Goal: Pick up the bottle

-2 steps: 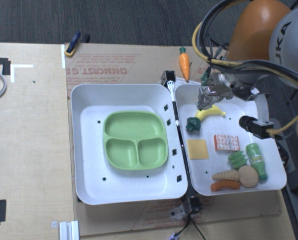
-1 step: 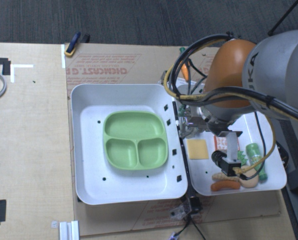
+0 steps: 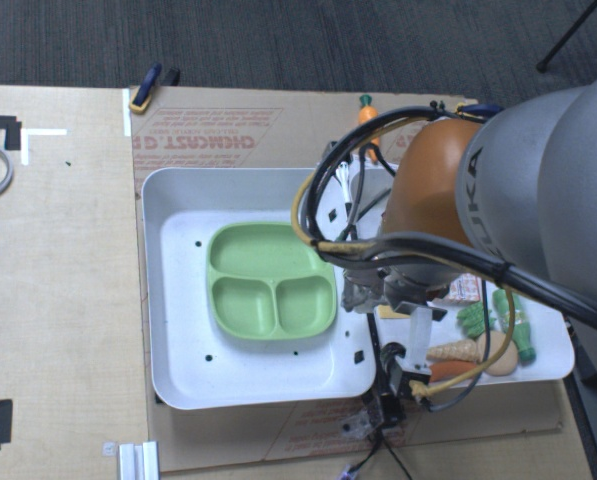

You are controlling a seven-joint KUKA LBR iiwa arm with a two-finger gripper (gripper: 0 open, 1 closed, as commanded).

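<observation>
My arm's large grey body [image 3: 548, 198] and its orange band [image 3: 433, 183] hang over the right bin [image 3: 550, 368] and hide most of what lies in it. The gripper [image 3: 393, 300] shows as a grey metal block under the wrist, at the seam between the two bins, with black cables looping around it. Its lower part is covered by the wrist and cables.
The left bin [image 3: 168, 268] holds a green three-part plate [image 3: 273, 283]. At the right bin's front edge lie a green leafy toy [image 3: 475, 318], a tan cone-shaped toy [image 3: 463, 350], an orange carrot [image 3: 456, 370] and a red-and-white packet [image 3: 465, 288]. Cardboard surrounds the bins.
</observation>
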